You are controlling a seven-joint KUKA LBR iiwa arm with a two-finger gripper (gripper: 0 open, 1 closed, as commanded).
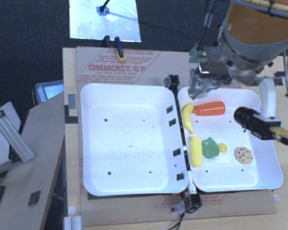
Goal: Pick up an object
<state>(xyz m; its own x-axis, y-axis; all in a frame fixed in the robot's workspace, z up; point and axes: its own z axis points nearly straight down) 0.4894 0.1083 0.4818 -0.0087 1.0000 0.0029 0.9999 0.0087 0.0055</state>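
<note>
Hanging over the far left corner of the right bin (266, 176), the gripper (198, 91) sits just above the carrot (209, 109) and the top of the banana (187, 117); whether it is released or clenched cannot be told. Nearer the front lie a corn cob (196, 151), a green leafy piece (210, 147), a fried egg (222, 150) and a cookie (243, 155); the left bin (129, 143) lies alongside.

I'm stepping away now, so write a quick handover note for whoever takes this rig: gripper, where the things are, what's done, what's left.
Gripper: low over the right bin's far left corner, nothing seen held.
In the right bin: carrot and banana just below the gripper; corn, green leafy piece, fried egg and cookie nearer the front.
Done: nothing picked up yet.
Left: grasp and lift one; the carrot or banana look nearest.
</note>
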